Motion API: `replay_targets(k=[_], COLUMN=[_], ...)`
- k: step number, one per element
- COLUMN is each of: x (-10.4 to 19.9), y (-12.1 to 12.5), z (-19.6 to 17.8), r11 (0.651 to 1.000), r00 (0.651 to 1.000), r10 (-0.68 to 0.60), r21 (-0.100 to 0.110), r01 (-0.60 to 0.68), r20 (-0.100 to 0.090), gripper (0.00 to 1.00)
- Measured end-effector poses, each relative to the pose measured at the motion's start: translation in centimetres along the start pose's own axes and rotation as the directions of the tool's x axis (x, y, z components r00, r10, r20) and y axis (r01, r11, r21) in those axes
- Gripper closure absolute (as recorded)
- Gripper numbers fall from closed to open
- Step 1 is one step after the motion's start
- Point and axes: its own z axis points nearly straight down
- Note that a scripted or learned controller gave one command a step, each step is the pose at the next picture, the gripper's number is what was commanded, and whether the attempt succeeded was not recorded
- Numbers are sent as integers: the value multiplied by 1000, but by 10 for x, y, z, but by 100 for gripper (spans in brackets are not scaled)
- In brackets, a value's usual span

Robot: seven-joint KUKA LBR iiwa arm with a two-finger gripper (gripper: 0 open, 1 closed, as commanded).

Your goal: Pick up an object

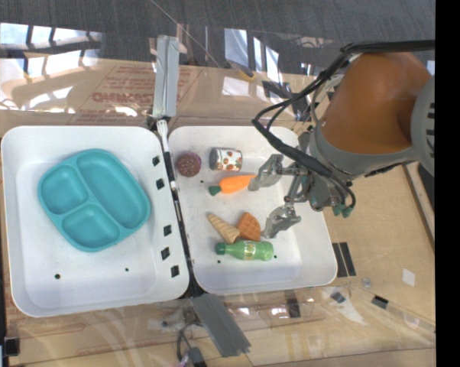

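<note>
In the right bin [310,262] lie several toy foods: an orange carrot [234,184], a small printed can [225,159], a dark round cookie [189,164], an ice cream cone [223,227], an orange-brown wedge [250,225] and a green bottle [246,250] on its side. My gripper [273,197] hangs over the right half of this bin, open, one finger [266,172] by the carrot's right end and the other finger [280,222] right of the wedge. Nothing sits between them.
The left bin [31,281] bears a teal divided plate [93,198]. A metal divider [166,82] runs between the bins toward the back. Black cables [291,102] loop from the arm above the right bin. Brown bench surface lies to the right.
</note>
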Motion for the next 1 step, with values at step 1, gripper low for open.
replay_targets(k=[1], x=[-24], y=[15], z=[161], r11=[980], r00=[980], r10=[197], r21=[-2], r01=[-197], r20=[-11], gripper=[0])
